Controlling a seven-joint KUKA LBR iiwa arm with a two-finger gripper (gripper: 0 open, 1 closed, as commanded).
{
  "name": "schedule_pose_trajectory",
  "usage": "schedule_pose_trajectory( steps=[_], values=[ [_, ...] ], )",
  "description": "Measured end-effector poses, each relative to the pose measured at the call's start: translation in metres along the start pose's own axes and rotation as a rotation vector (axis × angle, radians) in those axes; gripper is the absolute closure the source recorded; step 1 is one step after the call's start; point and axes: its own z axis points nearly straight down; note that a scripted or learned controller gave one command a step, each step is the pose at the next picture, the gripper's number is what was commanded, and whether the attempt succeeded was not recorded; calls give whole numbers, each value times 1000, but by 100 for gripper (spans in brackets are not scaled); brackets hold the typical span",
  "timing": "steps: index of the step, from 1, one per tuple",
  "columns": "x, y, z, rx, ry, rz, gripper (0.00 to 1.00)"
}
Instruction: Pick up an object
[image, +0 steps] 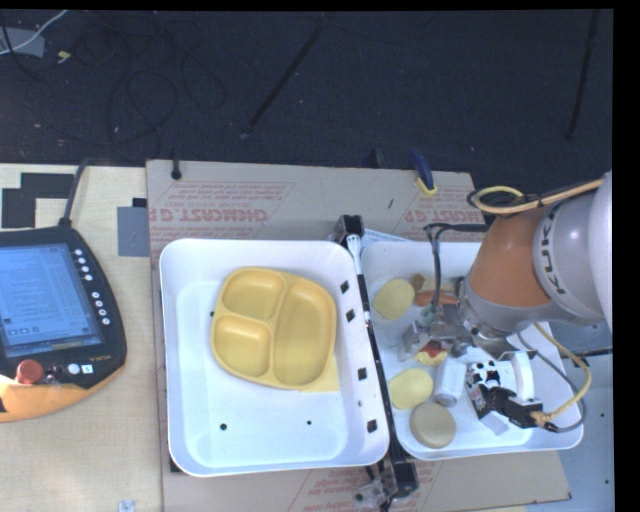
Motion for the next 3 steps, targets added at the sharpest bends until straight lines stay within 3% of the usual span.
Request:
schedule_pose_trajectory(
  steps=[1, 2, 3],
  values=[
    [-27, 64, 0, -5, -3, -5, 0],
    [5, 12, 0, 0, 0, 0, 0],
    [-25, 58, 1, -3, -2, -4, 0]
  ],
)
